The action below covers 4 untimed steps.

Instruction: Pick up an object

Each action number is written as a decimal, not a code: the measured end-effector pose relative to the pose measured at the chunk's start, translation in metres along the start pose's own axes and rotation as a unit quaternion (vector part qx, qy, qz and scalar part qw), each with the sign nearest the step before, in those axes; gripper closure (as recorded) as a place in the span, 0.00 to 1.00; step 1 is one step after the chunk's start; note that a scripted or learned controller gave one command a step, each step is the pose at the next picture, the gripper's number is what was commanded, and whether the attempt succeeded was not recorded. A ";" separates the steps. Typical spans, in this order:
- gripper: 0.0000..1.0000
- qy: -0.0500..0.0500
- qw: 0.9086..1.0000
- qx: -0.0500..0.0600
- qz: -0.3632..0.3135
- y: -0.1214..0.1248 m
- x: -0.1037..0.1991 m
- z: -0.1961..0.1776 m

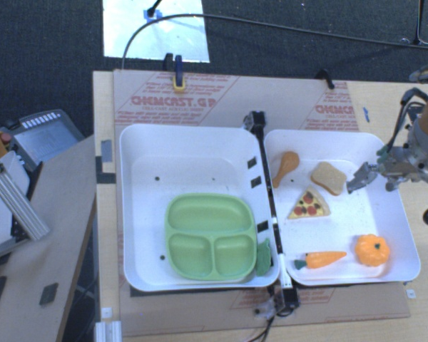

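The right bin [396,219] holds several toy foods. A drumstick [285,166] and a tan bread slice [329,178] lie toward the back. A pizza slice [309,205] sits in the middle, with a carrot [321,260] and an orange pumpkin [372,250] near the front. My gripper [373,184] hovers over the bin's right part, just right of the bread. It is open, with nothing between its fingers.
A green divided plate [210,235] lies in the left bin [150,191], with a small green piece [262,258] at its right edge. A black divider clip strip [260,177] runs between the bins. A grey device [46,141] sits on the side table at left.
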<state>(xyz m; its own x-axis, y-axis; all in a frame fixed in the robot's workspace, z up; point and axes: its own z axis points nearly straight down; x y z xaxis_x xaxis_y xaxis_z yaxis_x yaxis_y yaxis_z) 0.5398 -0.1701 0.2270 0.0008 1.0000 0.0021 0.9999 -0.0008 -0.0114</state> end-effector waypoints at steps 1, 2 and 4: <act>0.00 -0.001 1.000 -0.006 -0.002 0.002 0.001 -0.007; 0.00 -0.001 1.000 -0.005 -0.001 -0.001 0.005 0.053; 0.00 -0.001 1.000 -0.005 -0.001 0.000 -0.001 0.144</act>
<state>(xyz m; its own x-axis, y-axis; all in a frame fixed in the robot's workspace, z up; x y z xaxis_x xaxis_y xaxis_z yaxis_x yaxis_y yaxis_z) 0.5384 -0.1704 0.0834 -0.0013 1.0000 0.0003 1.0000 0.0013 -0.0004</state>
